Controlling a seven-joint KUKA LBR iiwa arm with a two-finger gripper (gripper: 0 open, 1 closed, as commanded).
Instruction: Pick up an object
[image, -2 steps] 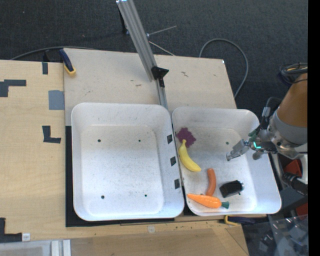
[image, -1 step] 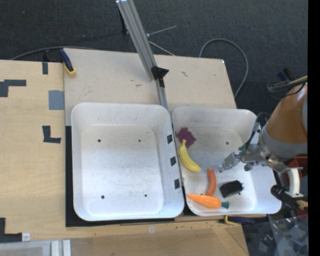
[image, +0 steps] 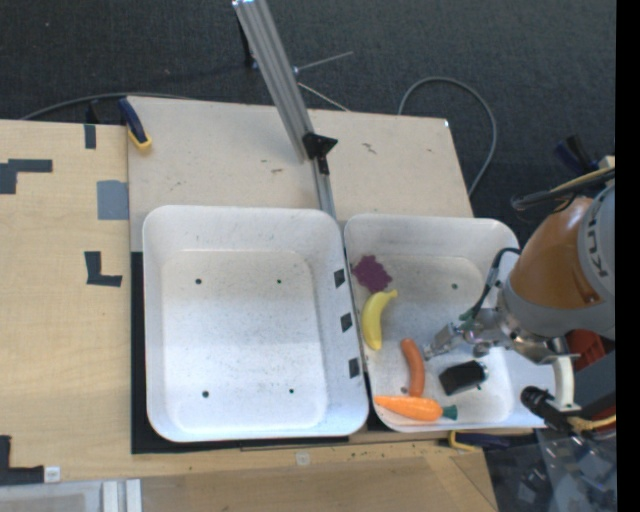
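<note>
The right bin (image: 430, 232) holds several small objects. A purple piece (image: 371, 270) lies near its left wall, with a yellow banana (image: 375, 317) just below it. An orange sausage-shaped toy (image: 413, 366) lies near the middle, and an orange carrot with a green tip (image: 412, 407) rests along the front wall. A black block (image: 463, 377) sits at the front right. My gripper (image: 458, 338) hangs low over the bin's right half, just above the black block and to the right of the sausage-shaped toy. I see nothing held in it.
The left bin (image: 160, 300) stands beside the right one, its wall touching it. A metal pole (image: 290, 90) slants in from the top and ends at the bins' shared back corner. The arm's orange band (image: 560, 265) overhangs the right bin's right edge.
</note>
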